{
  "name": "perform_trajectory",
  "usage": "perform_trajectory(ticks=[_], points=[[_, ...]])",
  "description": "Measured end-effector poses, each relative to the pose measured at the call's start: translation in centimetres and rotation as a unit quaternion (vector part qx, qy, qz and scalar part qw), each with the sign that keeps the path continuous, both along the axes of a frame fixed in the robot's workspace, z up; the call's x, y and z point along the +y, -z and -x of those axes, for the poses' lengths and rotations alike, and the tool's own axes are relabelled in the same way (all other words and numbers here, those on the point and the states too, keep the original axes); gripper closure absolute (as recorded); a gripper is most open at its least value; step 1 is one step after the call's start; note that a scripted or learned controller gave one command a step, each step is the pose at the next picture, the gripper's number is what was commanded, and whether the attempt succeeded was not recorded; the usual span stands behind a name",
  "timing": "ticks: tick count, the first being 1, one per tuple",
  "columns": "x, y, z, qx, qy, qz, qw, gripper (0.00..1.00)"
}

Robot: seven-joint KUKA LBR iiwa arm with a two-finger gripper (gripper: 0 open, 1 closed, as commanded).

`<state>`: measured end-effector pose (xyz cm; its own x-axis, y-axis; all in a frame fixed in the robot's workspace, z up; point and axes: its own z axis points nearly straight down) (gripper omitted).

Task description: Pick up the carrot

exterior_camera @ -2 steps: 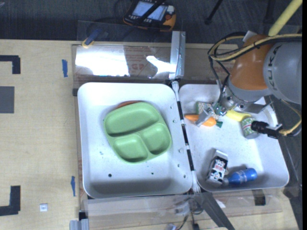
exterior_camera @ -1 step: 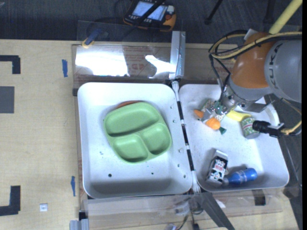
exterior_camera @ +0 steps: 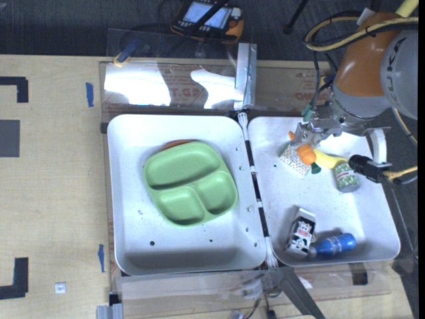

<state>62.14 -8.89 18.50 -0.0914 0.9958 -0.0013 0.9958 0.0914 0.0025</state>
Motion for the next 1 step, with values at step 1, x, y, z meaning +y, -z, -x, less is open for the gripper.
perform_trajectory(ticks=[1], points=[[-3.17, 0.99, -0.87, 0.000, 0.101, 0.0000, 0.9949, 1.00]])
